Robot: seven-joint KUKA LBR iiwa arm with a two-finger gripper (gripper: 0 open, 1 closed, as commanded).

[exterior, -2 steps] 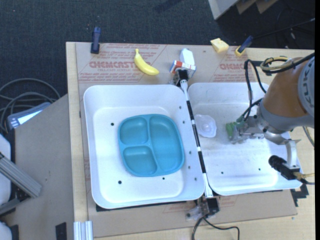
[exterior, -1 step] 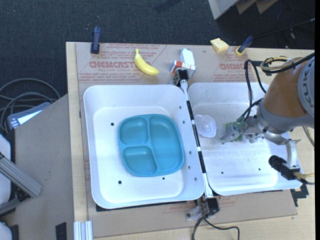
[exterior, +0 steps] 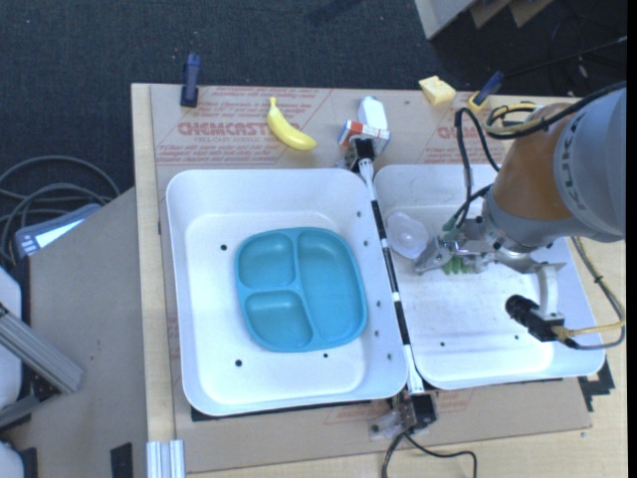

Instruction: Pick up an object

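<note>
White plastic forms both bins. Lying flat in the middle of the left bin [exterior: 199, 267] is a blue three-compartment tray [exterior: 299, 287], with bare floor all around it. In the right bin [exterior: 478, 352], a clear rounded cup [exterior: 406, 233] lies near the dividing wall at the back left. The gripper [exterior: 430, 260] is low just beside that cup; whether its fingers are apart or together cannot be told, and nothing is seen between them. The front half of that bin's floor is open. Behind the bins, a yellow banana [exterior: 289, 127] rests on the bench.
</note>
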